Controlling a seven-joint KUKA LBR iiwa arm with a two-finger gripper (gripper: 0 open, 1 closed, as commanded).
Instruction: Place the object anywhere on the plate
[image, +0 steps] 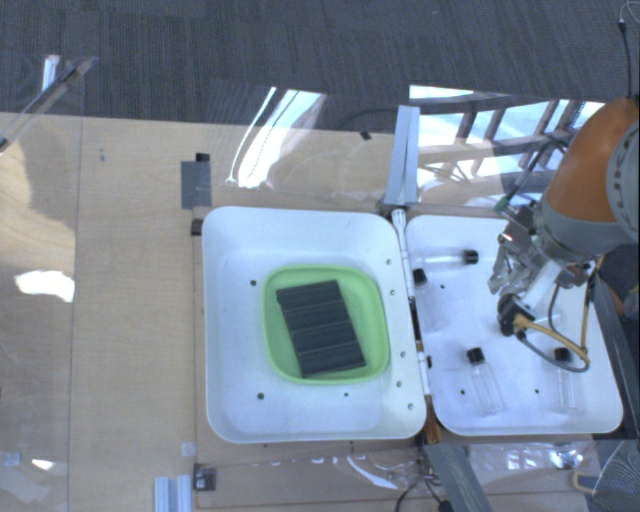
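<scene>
Starting well to the left of the gripper, we see the left bin (225, 400) holding a green plate (275, 350), and on that plate lies a dark ribbed block (319, 327), resting flat and slightly turned, inside the rim. If that block is the object meant, we judge the task already met, and the step in hand is simply to leave it alone.

Moving right, the divider between the bins sits between the plate and the gripper. Past it, in the right bin (440, 415), we see a small clear vial (441, 261) with a dark cap lying just to the gripper's left, and another clear vial (480, 375) with a dark cap nearer the camera, below and slightly left of the gripper.

The gripper (512, 290) hangs over the right bin, with yellow cabling looping beneath it. We cannot tell whether its fingers are spread or closed, and we see nothing clearly between them, so we do not claim it carries anything.

If a vial is the target instead, we would do the step well by descending straight over the vial's middle, closing across its narrow width so it cannot roll, lifting clear of the divider, then travelling left and releasing low over bare green beside the block.
</scene>
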